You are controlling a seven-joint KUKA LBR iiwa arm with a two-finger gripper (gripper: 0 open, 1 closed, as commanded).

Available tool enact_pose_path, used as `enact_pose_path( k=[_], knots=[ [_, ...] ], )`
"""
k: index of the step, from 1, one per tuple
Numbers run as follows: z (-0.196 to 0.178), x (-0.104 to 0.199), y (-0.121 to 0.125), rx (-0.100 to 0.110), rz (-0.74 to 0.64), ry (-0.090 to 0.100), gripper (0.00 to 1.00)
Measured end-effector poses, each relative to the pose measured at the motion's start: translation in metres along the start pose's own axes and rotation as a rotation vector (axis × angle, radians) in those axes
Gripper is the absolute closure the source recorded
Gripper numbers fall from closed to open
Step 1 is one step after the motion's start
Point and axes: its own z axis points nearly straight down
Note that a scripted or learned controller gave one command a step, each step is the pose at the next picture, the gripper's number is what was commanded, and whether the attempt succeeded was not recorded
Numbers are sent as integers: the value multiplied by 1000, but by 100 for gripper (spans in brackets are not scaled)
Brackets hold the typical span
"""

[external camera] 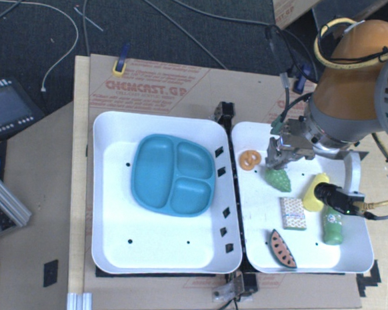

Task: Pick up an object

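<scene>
My gripper (pixel 277 163) hangs over the upper middle of the right bin (pixel 256 256), directly above a green leafy toy (pixel 279 180) that lies just below its fingertips. An orange pretzel (pixel 250 159) rests to the left of the gripper. A yellow toy (pixel 313 192) lies to its right, a beige cracker block (pixel 292 213) sits in the middle, a green bottle-like piece (pixel 333 229) is at the right, and a watermelon slice (pixel 283 249) lies near the front. Nothing shows between the fingers.
The left bin (pixel 108 231) holds a blue divided plate (pixel 174 175). A black clip strip runs along the rims between the two bins. Cardboard lies under both bins, and cables trail across the floor behind.
</scene>
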Motion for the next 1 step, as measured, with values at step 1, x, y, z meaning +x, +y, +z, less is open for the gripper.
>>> enact_pose_path(
  k=[1],
  knots=[
    [26, 49, 18, 4, 0, 1, 100]
  ],
)
